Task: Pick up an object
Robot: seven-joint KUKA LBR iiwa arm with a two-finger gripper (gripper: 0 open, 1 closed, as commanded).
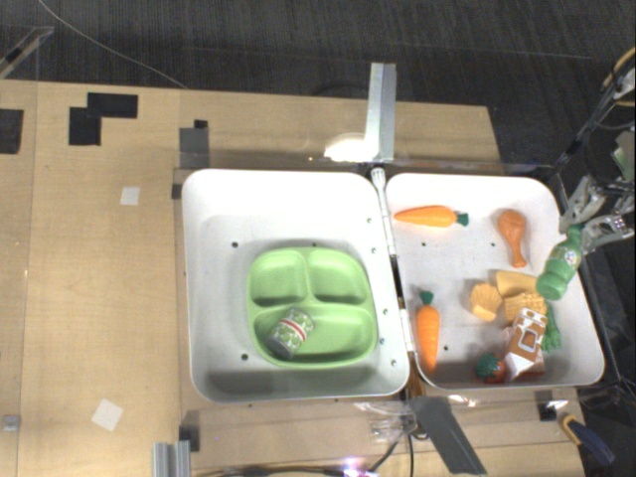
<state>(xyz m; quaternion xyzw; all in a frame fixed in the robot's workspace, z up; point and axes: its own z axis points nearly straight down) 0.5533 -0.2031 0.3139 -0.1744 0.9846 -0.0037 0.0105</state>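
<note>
My gripper (pixel 588 225) reaches in at the right edge, over the right rim of the right bin (pixel 467 192). It is shut on the neck of a green bottle (pixel 558 270), which hangs tilted below the fingers above the bin's right side. Loose in that bin lie an orange carrot (pixel 429 216) at the back, a drumstick (pixel 512 235), a second carrot (pixel 427 332) near the front left, yellow food pieces (pixel 497 294), an orange-and-white carton (pixel 526 343) and a small red fruit (pixel 489 368).
The left bin (pixel 214 266) holds a green divided plate (pixel 328 276) with a small can (pixel 290 332) in its front compartment. A metal post (pixel 382 107) stands behind the ridge between the bins. Cables and arm parts hang at the far right.
</note>
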